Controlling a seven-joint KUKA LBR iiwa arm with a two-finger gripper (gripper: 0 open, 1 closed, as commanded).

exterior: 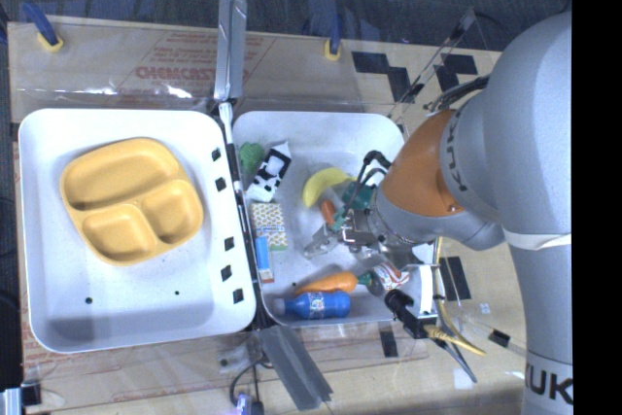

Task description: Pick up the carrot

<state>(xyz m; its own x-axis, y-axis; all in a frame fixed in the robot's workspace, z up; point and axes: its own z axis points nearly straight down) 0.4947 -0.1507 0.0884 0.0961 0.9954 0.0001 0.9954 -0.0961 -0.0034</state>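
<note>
Blue bottle [318, 305] hugs the bin's front wall [321, 324] beside the carrot [328, 284]; fingers [326, 233] apart above.

Carrot at rest in the right-hand bin, lower centre-right of the frame.

The carrot [328, 284], a small orange piece with a green tip at its right end, lay on its side on the white floor of the right bin [292, 124], close to that bin's near wall. It pointed roughly left to right, tilted slightly upward toward the right. It sat just above a blue item [318, 305], apparently touching it. Nothing gripped it.
</note>
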